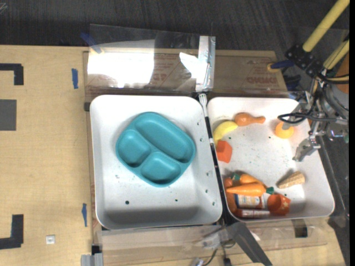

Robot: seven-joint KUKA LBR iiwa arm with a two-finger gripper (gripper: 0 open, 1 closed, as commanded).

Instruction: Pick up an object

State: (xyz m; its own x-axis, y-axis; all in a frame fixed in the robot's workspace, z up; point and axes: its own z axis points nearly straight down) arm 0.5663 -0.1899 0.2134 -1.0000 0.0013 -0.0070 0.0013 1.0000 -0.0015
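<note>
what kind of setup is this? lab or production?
Likely a robotics lab grasping bench, not production: two white bins on a taped plywood bench, toy food such as a carrot and a teal divided plate, plus an end effector over the right bin.

In the right bin (327, 193) we see the small things on offer: a yellow lemon-like piece (225, 129) against the left wall, an orange gourd-shaped toy (248, 118) just beside it near the far wall, and a small yellow and orange piece (284, 129) further right. An orange-red block (224, 151) leans at the left wall. A tan wedge (291, 179) lies toward the right. At the near edge we find a carrot (246, 190) lying across a labelled bottle (249, 200), with a red tomato-like piece (278, 204) touching them.
</note>
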